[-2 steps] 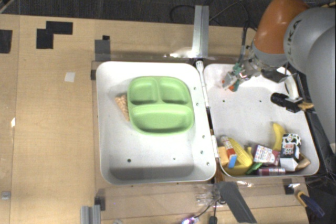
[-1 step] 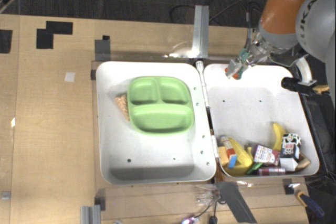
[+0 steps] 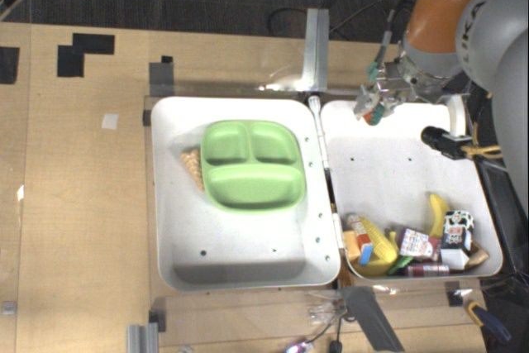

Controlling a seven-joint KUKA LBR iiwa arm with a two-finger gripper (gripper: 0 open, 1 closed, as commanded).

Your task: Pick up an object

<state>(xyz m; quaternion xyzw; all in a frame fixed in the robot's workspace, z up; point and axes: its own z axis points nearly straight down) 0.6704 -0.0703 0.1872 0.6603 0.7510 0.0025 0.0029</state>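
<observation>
Gripper: one gripper, hanging over the right bin's 11 o'clock corner, above bare white floor; nothing is seen in its grasp, and whether it is open or closed cannot be told.
Arm: one grey arm coming in from 2 o'clock, its orange band uppermost, the wrist bent down and toward 8 o'clock to the gripper.
Right bin: one of two white bins; its middle is bare.
Things to pick: one heap of small things against the right bin's 6 o'clock wall, well apart from the gripper; roughly eight pieces, packed too tight for a sure count.
In the heap: one banana on end at 4 o'clock, one black-and-white cube just beside it, one small printed box, one yellow ridged piece.
Left bin: the second bin.
Plate: one green plate with three compartments, in the left bin's middle.
Tan piece: one tan textured piece, touching the plate's 9 o'clock edge.
</observation>
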